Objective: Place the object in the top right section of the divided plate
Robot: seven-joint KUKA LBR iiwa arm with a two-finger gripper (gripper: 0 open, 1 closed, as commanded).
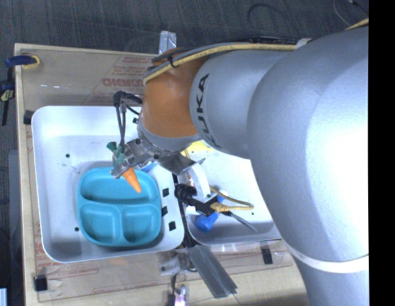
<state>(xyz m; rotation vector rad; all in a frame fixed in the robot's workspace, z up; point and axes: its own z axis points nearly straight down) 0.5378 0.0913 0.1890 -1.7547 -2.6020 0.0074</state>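
The small orange toy carrot with a green top (130, 177) is seen over the far right part of the blue divided plastic plate (120, 215), its pointed end lying at the plate's large far section. It is pinched at its green end by the hand (122, 160), whose fingers are pressed against it. The plate is set in the left white bin (50, 171). A blue object (205, 222) lies in the right bin (248, 234).
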